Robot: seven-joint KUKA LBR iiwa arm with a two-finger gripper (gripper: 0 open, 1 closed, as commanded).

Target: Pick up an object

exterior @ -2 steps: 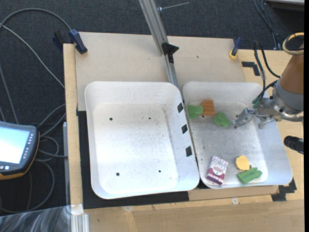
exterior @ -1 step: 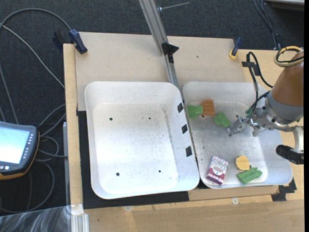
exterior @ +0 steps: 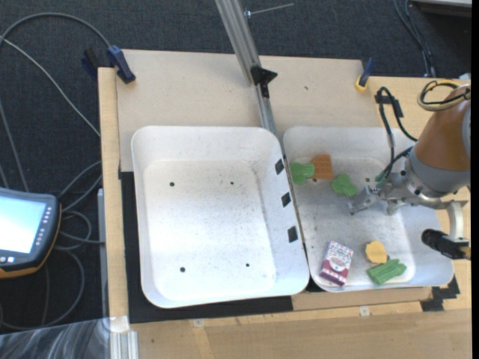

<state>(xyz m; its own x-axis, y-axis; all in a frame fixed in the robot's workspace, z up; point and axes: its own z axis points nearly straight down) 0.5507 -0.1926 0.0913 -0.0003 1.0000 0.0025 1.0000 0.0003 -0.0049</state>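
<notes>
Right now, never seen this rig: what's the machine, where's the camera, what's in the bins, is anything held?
It is one picture from a fixed camera above a bench, looking down at a slant. The machine is a single robot arm, grey with an orange band, reaching in from the picture's right. At its tip is a two-finger pincer, low over the right bin.

Two shallow white bins sit side by side. The objects lie in the right bin: a green piece touching an orange block near the far side, another green piece close to the pincer, and toward the near edge a small pink and white packet, a yellow piece and a green ridged piece. The left bin shows only dark specks.

Nothing is visible between the pincer's fingers, so I would not call anything held.
</notes>
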